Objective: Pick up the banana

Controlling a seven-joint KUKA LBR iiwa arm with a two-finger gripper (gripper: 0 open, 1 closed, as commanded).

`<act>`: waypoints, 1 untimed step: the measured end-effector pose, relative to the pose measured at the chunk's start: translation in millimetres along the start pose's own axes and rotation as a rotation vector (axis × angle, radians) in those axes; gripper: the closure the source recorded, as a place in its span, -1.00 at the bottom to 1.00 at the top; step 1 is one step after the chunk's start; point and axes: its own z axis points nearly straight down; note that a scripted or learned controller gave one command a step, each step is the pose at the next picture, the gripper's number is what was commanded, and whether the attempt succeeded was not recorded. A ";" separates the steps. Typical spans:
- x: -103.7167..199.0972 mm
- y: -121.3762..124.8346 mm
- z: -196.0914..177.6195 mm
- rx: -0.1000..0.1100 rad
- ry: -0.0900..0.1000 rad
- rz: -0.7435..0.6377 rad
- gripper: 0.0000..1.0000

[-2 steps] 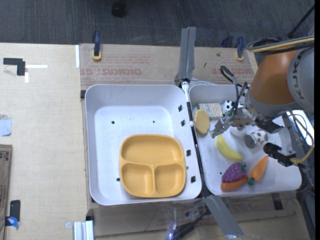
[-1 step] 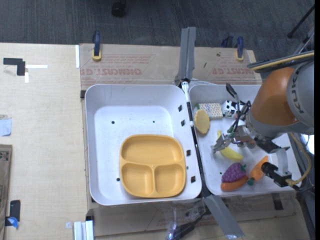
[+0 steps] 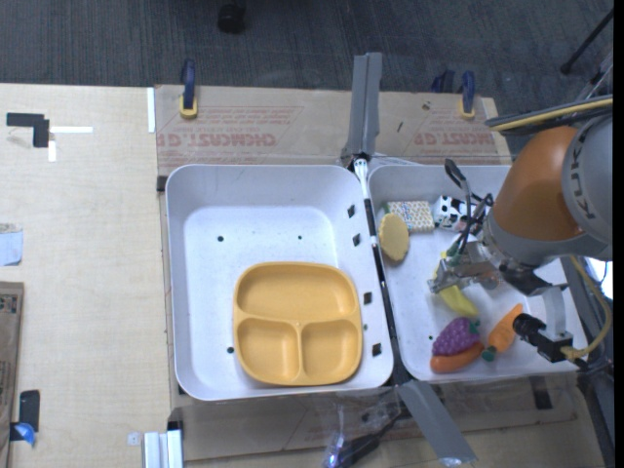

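Camera view put your gripper [image 3: 458, 279] low in the right bin [image 3: 419, 364], directly over the banana [image 3: 458, 301]; you could not tell how it stood on the fruit. That banana lay near the bin's middle, with purple grapes [image 3: 456, 336] just beside it at six o'clock and a carrot [image 3: 503, 329] at four o'clock. Your left bin [image 3: 195, 261] held a yellow divided plate [image 3: 297, 322].
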 end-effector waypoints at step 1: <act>31.4 94.8 -92.6 -0.004 -0.002 -0.174 1.00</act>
